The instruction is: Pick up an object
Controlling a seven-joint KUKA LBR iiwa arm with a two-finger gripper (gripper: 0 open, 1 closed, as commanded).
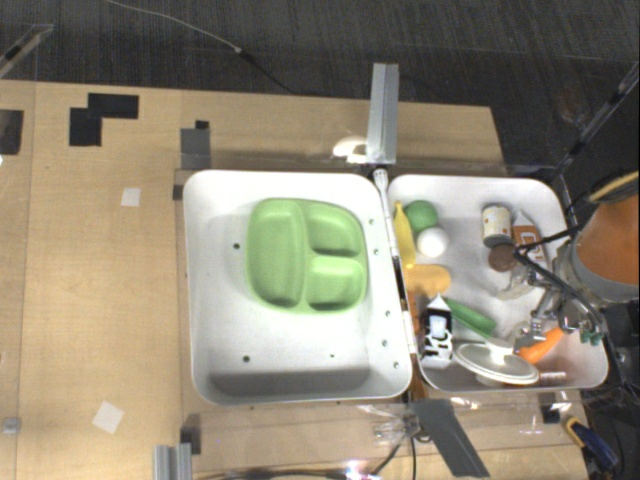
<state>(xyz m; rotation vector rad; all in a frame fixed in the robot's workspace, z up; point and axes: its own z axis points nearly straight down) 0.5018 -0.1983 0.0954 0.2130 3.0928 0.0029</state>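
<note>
1. The pincer [556, 326] is low in the right bin [560, 200], near its front right corner. Can't tell if it's open or has hold of anything.
2. An orange carrot-like toy [541, 348] lies just beside it, next to a grey dish [493, 362].
3. Step: prob. going for a grab. Next it needs to close on one toy & lift.
4. The arm [610, 243] comes in from the right, bent down over the bin.
5. Left bin [215, 363] has a green tray [304, 253].

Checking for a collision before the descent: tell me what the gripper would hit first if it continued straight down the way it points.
Probably the orange carrot-like piece beside the grey dish; the gripper hangs just above it, though depth is unclear.
</note>
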